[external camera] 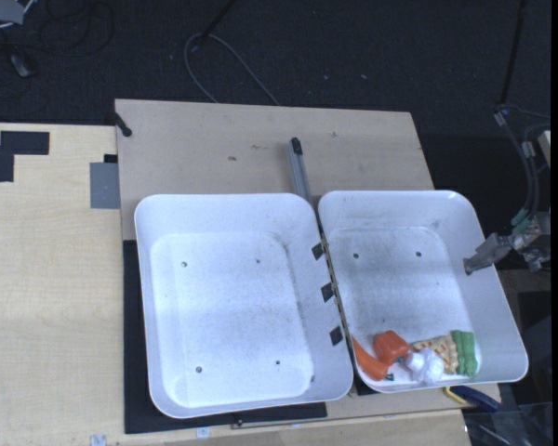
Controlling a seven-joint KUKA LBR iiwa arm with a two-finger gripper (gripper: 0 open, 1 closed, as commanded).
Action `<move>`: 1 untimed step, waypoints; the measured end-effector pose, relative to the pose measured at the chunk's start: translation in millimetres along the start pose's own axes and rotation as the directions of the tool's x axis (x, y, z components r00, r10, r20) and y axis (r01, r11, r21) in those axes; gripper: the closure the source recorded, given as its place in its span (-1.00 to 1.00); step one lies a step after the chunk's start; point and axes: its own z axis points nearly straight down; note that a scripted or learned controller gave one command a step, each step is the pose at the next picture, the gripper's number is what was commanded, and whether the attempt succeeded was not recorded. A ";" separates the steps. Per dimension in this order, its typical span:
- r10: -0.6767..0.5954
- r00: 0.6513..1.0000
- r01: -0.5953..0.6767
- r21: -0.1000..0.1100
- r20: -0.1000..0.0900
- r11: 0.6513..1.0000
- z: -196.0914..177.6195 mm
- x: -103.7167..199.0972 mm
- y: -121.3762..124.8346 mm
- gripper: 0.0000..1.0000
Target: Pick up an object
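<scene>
In the right bin [418, 214], small objects huddle in the near corner. An orange-red piece [388, 346] lies over a thin orange strip [369, 362]. Right of them sit a white lump [420, 367], a beige patterned piece [439, 349] and a green piece [465, 352]. My gripper [488, 252] is at the bin's right rim, well above and to the right of the pile. Its grey tip points left over the rim, with nothing visible in it.
The left bin [225, 214] lies beside the right one, joined by black clips [327, 291] along the shared rim. A grey rod [298, 167] rests on the board behind the bins. Cables [532, 170] hang by the arm at the right.
</scene>
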 end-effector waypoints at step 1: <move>0.000 1.000 0.000 0.007 -0.002 1.000 117.2 37.9 -13.0 -1.00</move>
